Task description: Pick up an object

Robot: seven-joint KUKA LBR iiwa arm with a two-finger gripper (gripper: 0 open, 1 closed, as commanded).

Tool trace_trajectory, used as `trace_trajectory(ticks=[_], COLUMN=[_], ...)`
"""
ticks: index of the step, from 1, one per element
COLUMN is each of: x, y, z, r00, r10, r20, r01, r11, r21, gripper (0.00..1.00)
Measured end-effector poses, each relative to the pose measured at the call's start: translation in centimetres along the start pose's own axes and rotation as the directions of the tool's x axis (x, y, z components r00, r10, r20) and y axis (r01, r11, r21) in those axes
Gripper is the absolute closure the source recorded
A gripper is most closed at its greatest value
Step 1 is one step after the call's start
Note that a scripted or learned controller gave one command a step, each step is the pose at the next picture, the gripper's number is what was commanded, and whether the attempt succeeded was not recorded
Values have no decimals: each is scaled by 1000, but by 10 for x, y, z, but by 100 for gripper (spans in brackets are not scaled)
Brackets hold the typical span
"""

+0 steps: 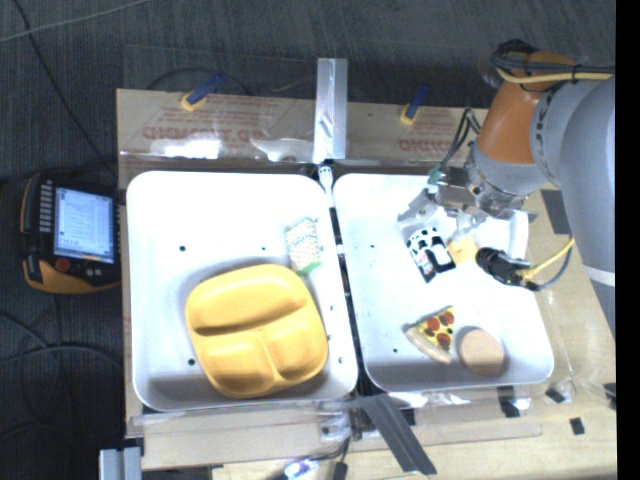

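My gripper (430, 252) hangs low over the upper middle of the right bin (385, 298), reaching in from the right below the orange band (505, 123). A small yellow piece (462, 254) lies right beside the gripper's black-and-white tip, and I cannot tell whether they touch. A toy pizza slice (434, 332) and a round tan piece (481, 349) lie near the bin's front right corner, apart from the gripper. In the left bin (165, 218) sits a large yellow divided tray (257, 328), with a small green-and-white packet (303, 244) by the middle wall.
A metal post (331, 108) stands behind the wall between the bins. A handheld pendant (72, 230) with a lit screen lies left of the bench. A yellow-and-black cable (520, 270) loops off the wrist over the right bin's right side.
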State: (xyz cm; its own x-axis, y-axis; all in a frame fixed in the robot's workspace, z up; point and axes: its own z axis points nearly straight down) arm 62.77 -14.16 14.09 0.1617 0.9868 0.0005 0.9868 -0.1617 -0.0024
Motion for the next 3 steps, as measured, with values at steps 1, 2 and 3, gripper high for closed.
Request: trace_trajectory(ticks=[1,2,3], x=[0,2,51], y=[-19,-18,2], z=[49,40,-42], r00=[1000,1000,912], r10=[21,19,411], r20=[7,3,6], r01=[-21,-19,-411], r11=[1000,1000,912], r21=[-17,-16,-1], gripper=[0,100,100])
